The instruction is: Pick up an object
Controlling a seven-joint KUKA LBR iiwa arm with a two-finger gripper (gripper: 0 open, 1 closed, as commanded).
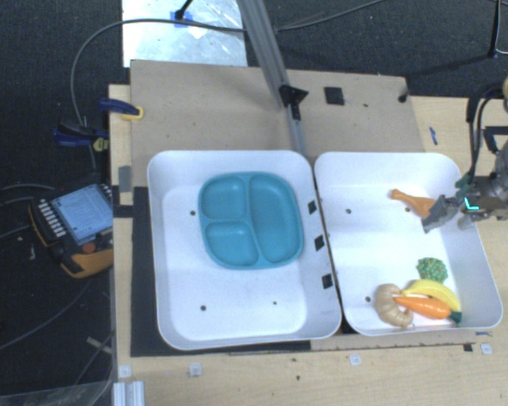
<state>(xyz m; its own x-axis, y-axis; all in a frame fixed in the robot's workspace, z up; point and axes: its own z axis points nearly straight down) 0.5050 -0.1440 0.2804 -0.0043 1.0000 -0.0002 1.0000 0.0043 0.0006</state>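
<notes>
Bins (pixel 237 332): two; tray (pixel 251 220): one; toys (pixel 419 299): perhaps five; gripper (pixel 433 214) jaws' state unclear.

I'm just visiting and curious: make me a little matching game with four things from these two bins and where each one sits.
Things:
1. blue divided plate
2. orange drumstick-shaped toy
3. toy broccoli
4. toy carrot

Places:
A. right bin, near corner, lying against the toy banana
B. left bin
C. right bin, just left of the gripper
D. right bin, just above the banana

Pairs: 1-B, 2-C, 3-D, 4-A
</notes>
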